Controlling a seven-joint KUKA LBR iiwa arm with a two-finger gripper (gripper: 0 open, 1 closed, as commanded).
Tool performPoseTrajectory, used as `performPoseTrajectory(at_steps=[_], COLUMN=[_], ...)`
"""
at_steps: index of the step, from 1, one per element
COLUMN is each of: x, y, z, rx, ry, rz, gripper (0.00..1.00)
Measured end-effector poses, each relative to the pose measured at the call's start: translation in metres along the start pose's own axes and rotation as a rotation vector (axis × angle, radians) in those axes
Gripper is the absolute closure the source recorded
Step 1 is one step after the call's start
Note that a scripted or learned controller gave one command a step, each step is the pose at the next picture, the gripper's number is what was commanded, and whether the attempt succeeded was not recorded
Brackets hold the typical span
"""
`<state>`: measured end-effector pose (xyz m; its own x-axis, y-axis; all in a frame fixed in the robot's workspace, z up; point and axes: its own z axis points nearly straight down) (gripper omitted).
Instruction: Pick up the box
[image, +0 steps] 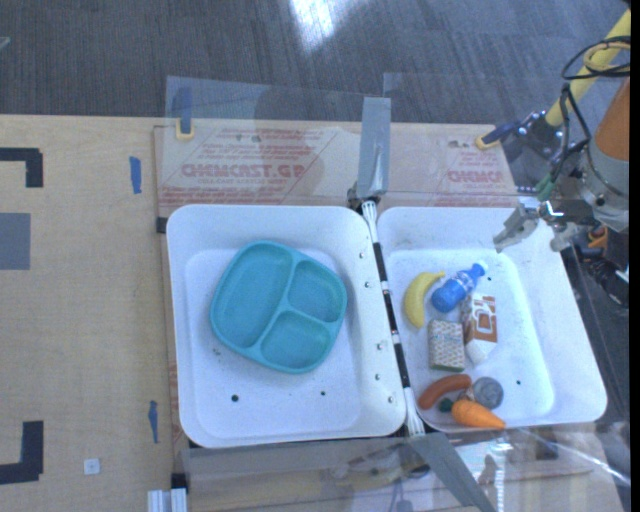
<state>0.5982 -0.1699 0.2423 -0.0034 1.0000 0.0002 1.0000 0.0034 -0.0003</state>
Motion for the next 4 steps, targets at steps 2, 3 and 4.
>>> performPoseTrajectory(at_steps=[2,3,4], x=[0.075,0.075,0.070], y=[-0.102,-0.088,-0.086], z=[0.132,0.146,0.135], rx=[0.002,-0.016,-0.027], ry=[0.001,0.001,-0.005], rz=[0.058,-0.042,-0.034], gripper=[0.00,0.00,1.00])
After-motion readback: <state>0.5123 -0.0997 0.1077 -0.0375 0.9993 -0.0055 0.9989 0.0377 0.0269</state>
